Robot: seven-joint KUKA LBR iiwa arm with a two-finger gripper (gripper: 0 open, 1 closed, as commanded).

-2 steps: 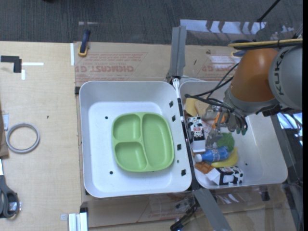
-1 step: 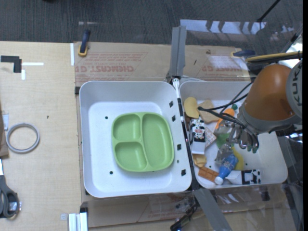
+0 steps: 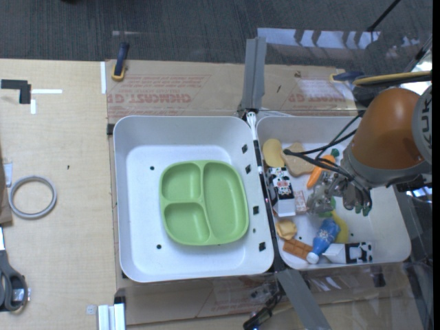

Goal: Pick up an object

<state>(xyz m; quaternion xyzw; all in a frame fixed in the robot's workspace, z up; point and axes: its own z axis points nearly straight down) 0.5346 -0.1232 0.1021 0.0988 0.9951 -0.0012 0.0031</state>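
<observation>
Camera view from above has the grey arm reaching in from the right edge of the frame, its orange band bulking over the right-hand white bin, wrist bent down so the gripper hangs low in the middle of that bin's clutter. From where I stand the pick looks not yet done: nothing sits visibly between the fingers, and every object seems to lie on the bin floor. Whether those fingers are apart or together I cannot tell, since the metal parts blur into the items beneath. Candidates for the grasp all lie in the right bin: a blue bottle with a white cap just below the gripper, an orange carrot-like piece to its upper left, a pale yellow banana-shaped toy nearer the bin's upper left corner, and a small printed box along the left wall. The left-hand bin, in the centre of the frame, carries a green divided plate. What remains, I'd judge, is closing on one item and lifting it clear.
</observation>
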